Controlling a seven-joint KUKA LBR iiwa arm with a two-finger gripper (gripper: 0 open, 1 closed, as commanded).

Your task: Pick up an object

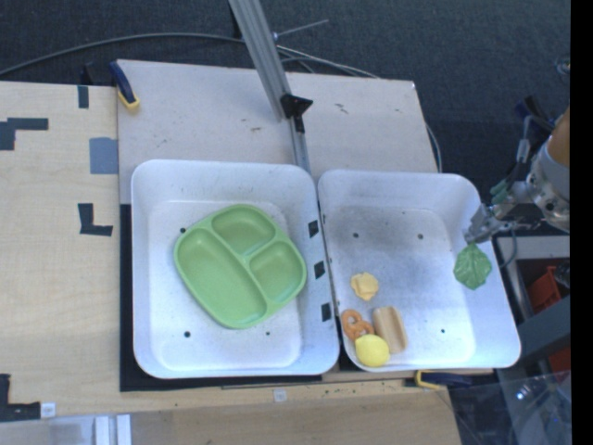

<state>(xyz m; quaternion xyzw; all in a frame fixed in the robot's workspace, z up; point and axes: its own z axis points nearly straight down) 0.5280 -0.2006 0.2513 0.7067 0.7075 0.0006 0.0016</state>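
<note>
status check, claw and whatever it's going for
Claw at right bin's right rim. Green leafy piece just below its tip, grip unconfirmed. Nothing in the way.

We look down from one fixed camera above the tabletop, tilted at a slant, far enough back to take in both white bins and the dark floor beyond.

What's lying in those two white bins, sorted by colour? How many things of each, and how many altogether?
Green: 2, the divided plate in the left bin and the leafy piece at the right bin's far edge, just below the hand
Yellow: 2, the pale lump and the round lemon
Orange: 1, the pretzel
Tan: 1, the hot dog bun
Total: 6
</note>
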